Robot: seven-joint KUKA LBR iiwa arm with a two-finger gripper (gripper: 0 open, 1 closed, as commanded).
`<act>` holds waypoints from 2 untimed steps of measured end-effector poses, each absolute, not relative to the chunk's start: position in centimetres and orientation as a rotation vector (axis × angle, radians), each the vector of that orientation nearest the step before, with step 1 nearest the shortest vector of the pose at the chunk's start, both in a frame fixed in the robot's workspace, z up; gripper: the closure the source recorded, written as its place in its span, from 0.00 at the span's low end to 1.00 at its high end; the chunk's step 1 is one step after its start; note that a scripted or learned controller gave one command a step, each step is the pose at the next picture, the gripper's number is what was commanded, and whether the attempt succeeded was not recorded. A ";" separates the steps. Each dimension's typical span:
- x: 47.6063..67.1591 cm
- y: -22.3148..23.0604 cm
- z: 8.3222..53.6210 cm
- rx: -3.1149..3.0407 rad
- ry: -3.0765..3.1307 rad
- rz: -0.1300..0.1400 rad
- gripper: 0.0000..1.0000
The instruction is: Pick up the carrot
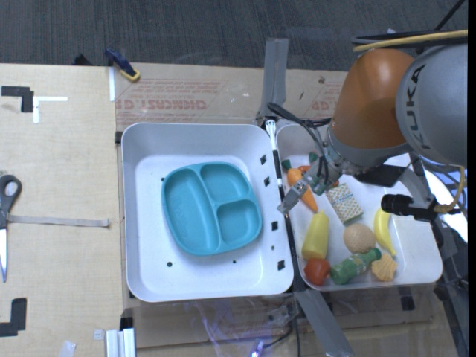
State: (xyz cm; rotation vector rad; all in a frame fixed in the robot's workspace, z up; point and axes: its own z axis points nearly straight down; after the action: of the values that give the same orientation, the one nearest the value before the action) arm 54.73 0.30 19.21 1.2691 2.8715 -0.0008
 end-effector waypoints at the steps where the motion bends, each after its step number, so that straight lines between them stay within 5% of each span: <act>1: 60.2 -1.8 19.2 1.492 2.763 -0.002 0.00; 2: 56.9 3.1 19.1 1.681 2.655 -0.003 0.00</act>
State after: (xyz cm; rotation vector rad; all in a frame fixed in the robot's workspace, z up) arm 56.85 3.13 19.14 1.6807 2.6548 -0.0029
